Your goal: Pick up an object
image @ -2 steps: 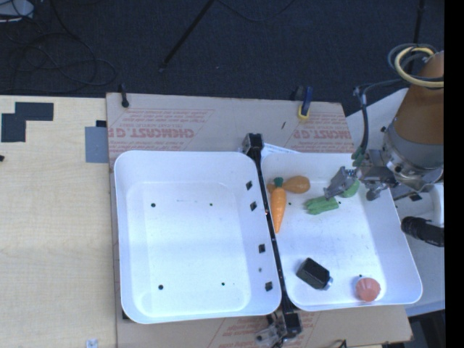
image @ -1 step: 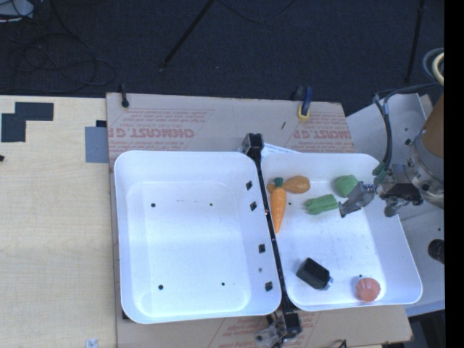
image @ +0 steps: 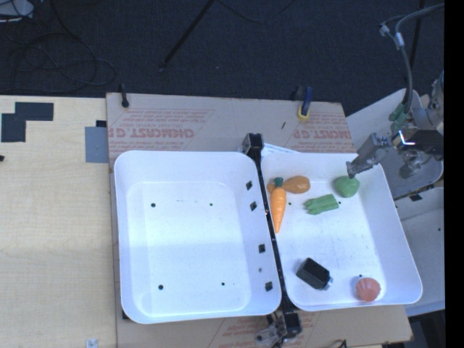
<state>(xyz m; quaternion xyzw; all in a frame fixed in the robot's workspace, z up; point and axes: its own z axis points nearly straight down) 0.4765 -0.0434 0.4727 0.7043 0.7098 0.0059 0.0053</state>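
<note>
A cardboard-topped bench (image: 217, 125) bears two white bins; the right bin (image: 377, 245) holds a glossy orange carrot (image: 277, 207), a black block (image: 314, 274) and a pink ball (image: 367, 289). The gripper (image: 354, 169) sits at the bin's far right corner, just above a rounded green lump (image: 346, 186) that lies directly below and touching its tip. Whether the jaws are spread or pressed together I cannot tell.

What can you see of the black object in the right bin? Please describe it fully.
The black object is a small, blocky piece, dark and matte, perhaps plastic or foam. It lies flat and turned at an angle on the floor of the right bin, near the front edge. A pinkish round object sits beside it, apart. Nothing touches it.
</note>
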